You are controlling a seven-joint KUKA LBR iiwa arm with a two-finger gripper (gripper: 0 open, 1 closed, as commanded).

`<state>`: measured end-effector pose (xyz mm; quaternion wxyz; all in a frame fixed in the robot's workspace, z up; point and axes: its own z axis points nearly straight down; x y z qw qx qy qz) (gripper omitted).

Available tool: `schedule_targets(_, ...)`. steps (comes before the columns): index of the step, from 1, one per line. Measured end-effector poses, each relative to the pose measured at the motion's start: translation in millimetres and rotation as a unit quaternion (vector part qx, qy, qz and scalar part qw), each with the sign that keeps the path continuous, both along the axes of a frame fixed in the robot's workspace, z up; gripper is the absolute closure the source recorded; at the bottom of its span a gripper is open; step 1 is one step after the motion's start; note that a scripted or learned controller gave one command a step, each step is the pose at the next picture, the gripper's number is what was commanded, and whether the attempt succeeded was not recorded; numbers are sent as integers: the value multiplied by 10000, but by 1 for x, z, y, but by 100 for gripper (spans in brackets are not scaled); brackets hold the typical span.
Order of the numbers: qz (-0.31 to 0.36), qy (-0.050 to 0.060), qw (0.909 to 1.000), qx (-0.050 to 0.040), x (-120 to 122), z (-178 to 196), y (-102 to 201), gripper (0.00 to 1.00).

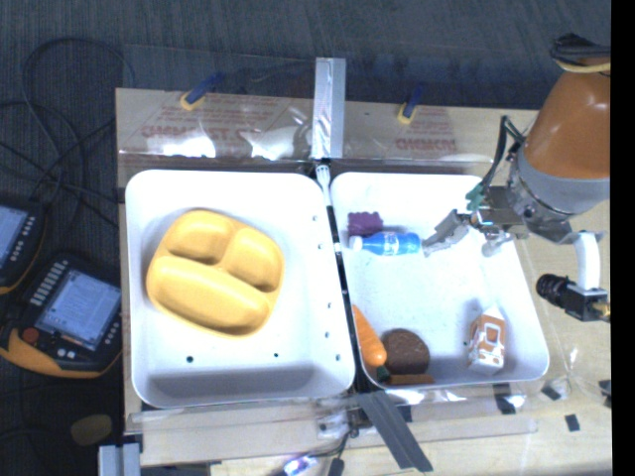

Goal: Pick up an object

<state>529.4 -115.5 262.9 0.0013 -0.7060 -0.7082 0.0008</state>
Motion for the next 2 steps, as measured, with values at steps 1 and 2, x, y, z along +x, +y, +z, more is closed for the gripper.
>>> schedule_targets(1, 607, -10, 9982, -8, 34, -37, -78, 0)
schedule_targets(2, 1143, -7, 9934, 4, 80, -161, -43, 0)
